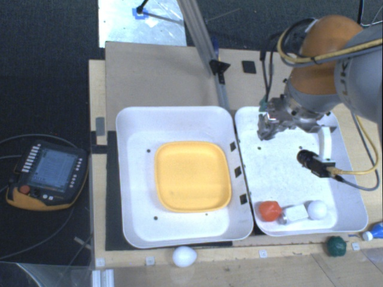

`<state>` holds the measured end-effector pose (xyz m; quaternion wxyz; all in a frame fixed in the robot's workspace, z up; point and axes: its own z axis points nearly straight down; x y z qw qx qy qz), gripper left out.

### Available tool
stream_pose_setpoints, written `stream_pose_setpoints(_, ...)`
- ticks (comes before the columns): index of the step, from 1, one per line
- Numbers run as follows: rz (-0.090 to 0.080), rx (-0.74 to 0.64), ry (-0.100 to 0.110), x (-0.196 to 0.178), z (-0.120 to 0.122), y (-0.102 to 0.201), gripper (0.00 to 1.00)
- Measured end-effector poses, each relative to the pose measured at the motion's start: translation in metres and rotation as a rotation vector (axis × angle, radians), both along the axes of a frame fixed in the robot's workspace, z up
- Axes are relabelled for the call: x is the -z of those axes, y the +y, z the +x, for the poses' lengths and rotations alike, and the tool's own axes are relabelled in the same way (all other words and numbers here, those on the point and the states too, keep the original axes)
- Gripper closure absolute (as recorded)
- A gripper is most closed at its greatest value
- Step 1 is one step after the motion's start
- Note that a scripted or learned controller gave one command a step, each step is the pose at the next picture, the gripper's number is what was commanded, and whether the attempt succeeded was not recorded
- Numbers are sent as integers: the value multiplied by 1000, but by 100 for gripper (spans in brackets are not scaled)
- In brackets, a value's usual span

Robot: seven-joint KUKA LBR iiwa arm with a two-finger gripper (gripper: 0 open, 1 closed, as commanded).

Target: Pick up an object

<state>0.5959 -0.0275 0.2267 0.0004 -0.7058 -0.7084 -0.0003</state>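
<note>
A white egg-shaped object (184, 256) lay on the table just outside the left bin (134, 160). In the right bin (344, 178), a red object (268, 210) sat at its near edge. The jaws (266, 126) hovered far behind it, state unclear; they should descend squarely over it.
</note>
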Motion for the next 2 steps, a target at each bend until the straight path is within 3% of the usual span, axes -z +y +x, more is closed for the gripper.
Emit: stream_pose_setpoints(2, 0, 0, -1, 2, -54, 88, 100)
